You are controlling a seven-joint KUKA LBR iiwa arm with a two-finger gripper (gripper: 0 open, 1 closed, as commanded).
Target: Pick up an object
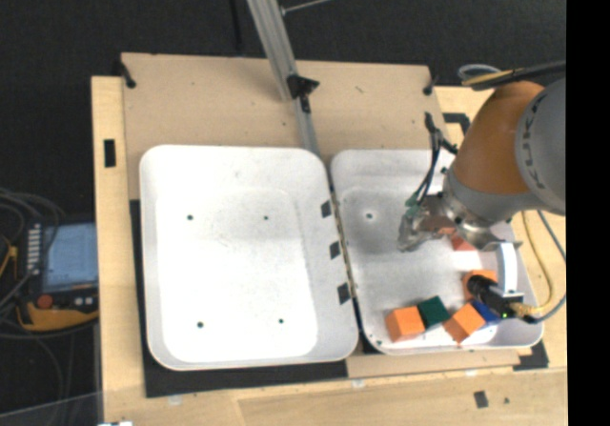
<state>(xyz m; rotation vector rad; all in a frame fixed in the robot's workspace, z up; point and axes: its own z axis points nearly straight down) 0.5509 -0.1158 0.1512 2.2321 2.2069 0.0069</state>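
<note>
Boxy orange block (404, 322) beside green block (434, 310).

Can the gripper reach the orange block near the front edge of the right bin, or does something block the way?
Probably yes. The gripper hangs over the right bin, and bare floor lies between it and the orange block. A green block sits against it.
</note>
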